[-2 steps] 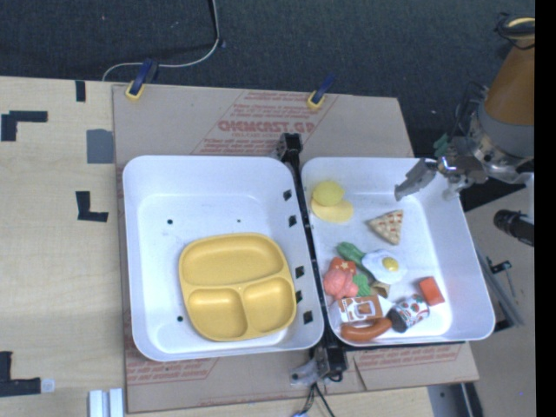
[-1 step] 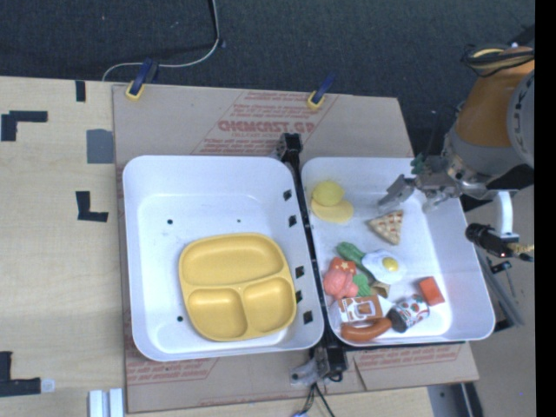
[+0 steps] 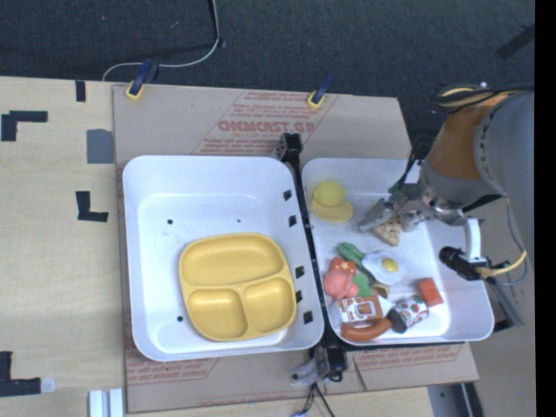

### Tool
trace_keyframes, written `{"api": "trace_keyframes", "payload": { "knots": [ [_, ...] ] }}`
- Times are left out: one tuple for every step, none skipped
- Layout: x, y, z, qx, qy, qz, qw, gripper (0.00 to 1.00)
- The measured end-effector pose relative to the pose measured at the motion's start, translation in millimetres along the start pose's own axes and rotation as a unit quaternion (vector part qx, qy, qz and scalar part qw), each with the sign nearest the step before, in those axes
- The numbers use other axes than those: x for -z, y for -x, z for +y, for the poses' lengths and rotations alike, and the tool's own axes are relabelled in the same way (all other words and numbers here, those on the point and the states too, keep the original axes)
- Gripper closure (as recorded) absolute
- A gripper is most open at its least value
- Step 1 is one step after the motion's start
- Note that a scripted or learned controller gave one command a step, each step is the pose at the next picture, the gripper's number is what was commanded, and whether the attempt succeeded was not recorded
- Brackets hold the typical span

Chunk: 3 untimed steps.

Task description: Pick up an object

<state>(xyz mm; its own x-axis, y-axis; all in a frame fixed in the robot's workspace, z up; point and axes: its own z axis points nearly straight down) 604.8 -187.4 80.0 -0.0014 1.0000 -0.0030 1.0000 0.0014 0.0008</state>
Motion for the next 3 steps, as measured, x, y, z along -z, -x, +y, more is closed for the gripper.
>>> {"api": "trace_keyframes", "payload": {
  "knots": [
    [16, 0, 1, 0.000, 0.001, 0.000, 1.0000, 1.00],
    [84, -43, 22, 0.002, 0.003, 0.002, 1.0000, 1.00],
    [106, -109, 36, 0.004, 0.001, 0.003, 1.0000, 1.00]
  ]
}}
